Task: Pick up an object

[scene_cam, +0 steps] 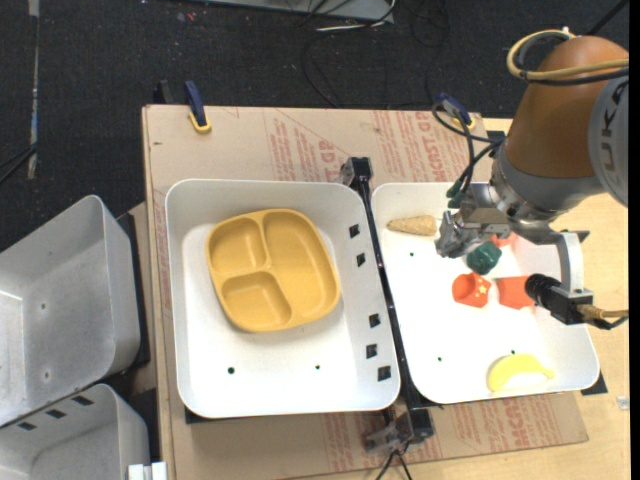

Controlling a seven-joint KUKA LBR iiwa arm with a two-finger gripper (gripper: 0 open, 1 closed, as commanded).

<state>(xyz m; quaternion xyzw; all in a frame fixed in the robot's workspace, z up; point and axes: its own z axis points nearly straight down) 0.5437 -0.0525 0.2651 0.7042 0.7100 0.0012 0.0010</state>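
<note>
The right bin holds several small objects: a tan bread-like piece near its far left, a dark green round object, an orange-red piece, a second orange block and a yellow banana-like piece at the front right. My gripper hangs low over the far middle of this bin, just left of the green object and right of the tan piece. Nothing shows between its fingers.
The left bin carries a yellow divided plate. A black bracket runs between the two bins. Clamps sit on the cardboard's far edge. Grey containers stand off the bench at the left.
</note>
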